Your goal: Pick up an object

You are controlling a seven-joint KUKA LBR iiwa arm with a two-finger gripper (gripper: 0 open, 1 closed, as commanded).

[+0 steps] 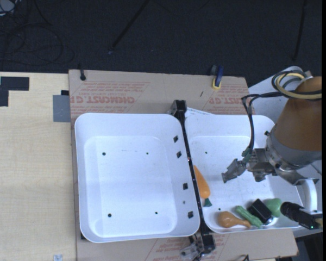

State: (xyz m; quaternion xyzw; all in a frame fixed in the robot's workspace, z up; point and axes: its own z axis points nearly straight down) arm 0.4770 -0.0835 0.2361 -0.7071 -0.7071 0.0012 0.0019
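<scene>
Bins sit side by side on the bench: the left bin [130, 178] bare white, the right bin [228, 145] holding the objects. Against its left wall leans an orange piece [202, 184], with a small teal bit [207, 202] just below. Along the near edge lie a tan pear-shaped toy [231, 219], a green toy [261, 210] and a black block [259, 210] across it. The gripper [233, 171] hangs above bare floor, well apart from them; I cannot tell how its fingers stand. The approach step seems underway; next it likely must shift toward one object and descend.
</scene>
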